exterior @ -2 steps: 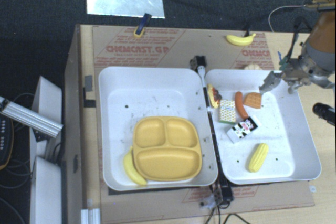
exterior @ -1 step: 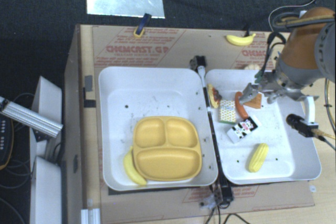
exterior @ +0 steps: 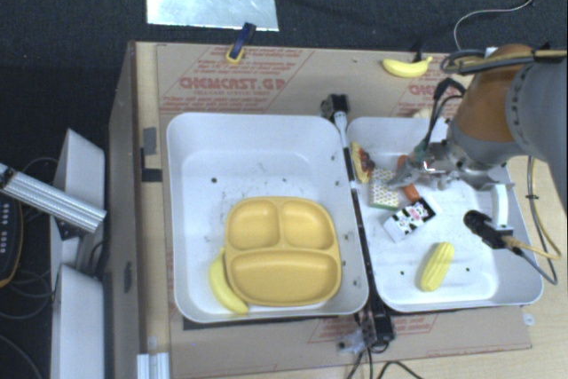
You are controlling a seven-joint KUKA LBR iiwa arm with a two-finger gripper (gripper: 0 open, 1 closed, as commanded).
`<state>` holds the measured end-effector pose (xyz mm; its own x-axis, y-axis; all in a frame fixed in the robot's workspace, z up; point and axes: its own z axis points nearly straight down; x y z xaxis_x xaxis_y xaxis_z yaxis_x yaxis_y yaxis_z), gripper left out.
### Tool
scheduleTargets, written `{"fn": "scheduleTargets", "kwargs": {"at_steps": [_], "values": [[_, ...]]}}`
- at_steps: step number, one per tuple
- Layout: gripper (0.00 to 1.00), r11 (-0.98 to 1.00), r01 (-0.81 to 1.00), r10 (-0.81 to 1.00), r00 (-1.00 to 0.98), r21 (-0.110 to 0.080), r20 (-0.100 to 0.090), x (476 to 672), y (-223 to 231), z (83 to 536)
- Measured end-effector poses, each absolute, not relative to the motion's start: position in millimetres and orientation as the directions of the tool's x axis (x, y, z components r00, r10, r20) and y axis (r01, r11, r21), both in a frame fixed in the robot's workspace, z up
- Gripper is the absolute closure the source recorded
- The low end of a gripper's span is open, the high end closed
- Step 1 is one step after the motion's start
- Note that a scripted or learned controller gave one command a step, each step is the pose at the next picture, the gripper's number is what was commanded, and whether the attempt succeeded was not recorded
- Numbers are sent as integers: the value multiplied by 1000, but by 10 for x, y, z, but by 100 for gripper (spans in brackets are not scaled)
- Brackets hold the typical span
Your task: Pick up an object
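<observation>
The right bin (exterior: 510, 284) holds a yellow corn cob (exterior: 436, 266) near the front and a black-and-white patterned block (exterior: 410, 218) in the middle. A pale card with green dots (exterior: 383, 189) lies further back, and an orange piece (exterior: 411, 192) sits beside it. A small yellow-and-red item (exterior: 359, 162) lies by the bin's left wall. My gripper (exterior: 424, 166) hangs low over the back of this bin, just above the orange piece and the dotted card. Nothing visibly sits in its grasp.
The left bin (exterior: 195, 191) holds a yellow divided plate (exterior: 282, 251) with a banana (exterior: 224, 286) against its front left edge. Another banana (exterior: 406, 66) lies on the bench behind the right bin. The grey arm (exterior: 506, 111) covers the right bin's back right corner.
</observation>
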<state>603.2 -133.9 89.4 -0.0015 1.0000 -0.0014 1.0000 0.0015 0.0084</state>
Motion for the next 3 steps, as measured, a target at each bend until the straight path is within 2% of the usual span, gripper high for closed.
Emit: {"fn": "scheduleTargets", "kwargs": {"at_steps": [1, 2, 3], "values": [[0, 4, 1000, 1000, -4, 11, -3, 6204, -1268, 899], [100, 5, 1000, 1000, -5, 14, -3, 6211, -1267, 1003], [100, 5, 1000, 1000, -5, 4, 1, 5747, -477, 1854]]}}
